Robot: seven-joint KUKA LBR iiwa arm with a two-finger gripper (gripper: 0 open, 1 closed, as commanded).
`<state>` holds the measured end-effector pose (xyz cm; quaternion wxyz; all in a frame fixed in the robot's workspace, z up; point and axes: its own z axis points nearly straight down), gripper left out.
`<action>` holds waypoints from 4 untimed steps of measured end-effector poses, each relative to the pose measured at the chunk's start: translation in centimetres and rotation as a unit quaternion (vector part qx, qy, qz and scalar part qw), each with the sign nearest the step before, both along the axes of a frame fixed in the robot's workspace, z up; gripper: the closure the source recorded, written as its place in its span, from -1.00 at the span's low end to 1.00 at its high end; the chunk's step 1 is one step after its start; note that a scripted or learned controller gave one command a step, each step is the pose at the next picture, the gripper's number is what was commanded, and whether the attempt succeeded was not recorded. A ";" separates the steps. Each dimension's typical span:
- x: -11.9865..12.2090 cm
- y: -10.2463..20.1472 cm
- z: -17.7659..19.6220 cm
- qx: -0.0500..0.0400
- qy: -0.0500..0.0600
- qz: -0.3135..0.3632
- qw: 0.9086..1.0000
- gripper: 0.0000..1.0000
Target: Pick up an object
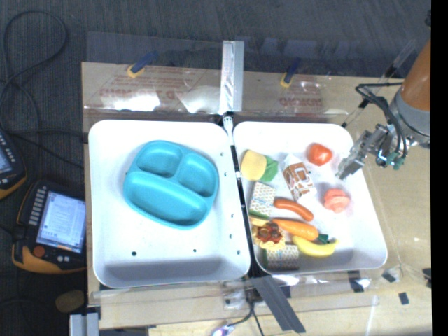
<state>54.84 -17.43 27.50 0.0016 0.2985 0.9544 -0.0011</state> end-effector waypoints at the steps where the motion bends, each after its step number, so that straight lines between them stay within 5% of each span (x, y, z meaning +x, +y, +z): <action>1: 2.1 -2.6 -4.0 0.000 0.001 0.101 0.995 1.00; 2: 2.2 -2.6 -3.1 -0.002 0.000 0.102 0.995 1.00; 3: 2.7 -4.8 -4.6 0.001 0.000 -0.037 0.999 1.00; 4: 7.9 1.0 -7.2 0.000 0.001 -0.248 0.969 1.00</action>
